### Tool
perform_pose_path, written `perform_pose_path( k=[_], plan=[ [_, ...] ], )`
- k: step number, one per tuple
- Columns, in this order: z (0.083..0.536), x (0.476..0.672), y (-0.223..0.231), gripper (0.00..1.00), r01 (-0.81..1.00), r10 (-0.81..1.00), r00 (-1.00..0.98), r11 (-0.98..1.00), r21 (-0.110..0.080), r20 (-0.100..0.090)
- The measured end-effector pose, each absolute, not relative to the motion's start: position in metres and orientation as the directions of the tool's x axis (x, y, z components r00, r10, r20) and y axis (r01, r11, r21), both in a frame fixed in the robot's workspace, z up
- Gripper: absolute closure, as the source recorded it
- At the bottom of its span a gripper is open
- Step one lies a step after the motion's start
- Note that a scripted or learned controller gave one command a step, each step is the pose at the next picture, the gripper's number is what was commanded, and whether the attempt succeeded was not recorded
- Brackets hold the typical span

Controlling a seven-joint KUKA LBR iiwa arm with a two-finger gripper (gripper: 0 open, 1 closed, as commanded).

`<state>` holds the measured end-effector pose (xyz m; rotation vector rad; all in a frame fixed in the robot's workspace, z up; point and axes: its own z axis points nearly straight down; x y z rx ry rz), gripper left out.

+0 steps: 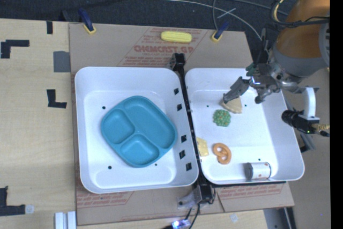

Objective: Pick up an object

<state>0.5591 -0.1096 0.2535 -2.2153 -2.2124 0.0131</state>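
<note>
The right bin (278, 131) holds a green lumpy object (222, 118), a tan wedge (234, 106), a brown pretzel (221, 153), a small yellow piece (202, 146) and a grey-and-white cylinder (257, 170). My gripper (248, 94) hangs over the back part of this bin, open, its fingers spread wide. One dark finger (233, 91) points down-left and ends just above the tan wedge. The other finger (262, 95) is to its right over bare bin floor. Nothing sits between the fingers.
The left bin (86, 115) carries a blue divided plate (138, 130). A yellow corn-like object (176, 36) lies on the cardboard behind the bins. A black divider (185, 115) separates the bins. Cables run overhead at the back.
</note>
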Motion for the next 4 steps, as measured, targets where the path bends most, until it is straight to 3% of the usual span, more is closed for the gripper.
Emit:
perform_pose_path(
  k=[1,2,4],
  plan=[
    [0.260,0.561,-0.109,0.00,1.000,1.000,-0.002,0.002,-0.002,0.000],
    [0.211,0.567,-0.103,0.00,1.000,1.000,-0.002,0.002,-0.006,0.000],
    [0.115,0.560,-0.096,0.00,1.000,1.000,-0.001,0.001,-0.006,0.000]
  ],
)
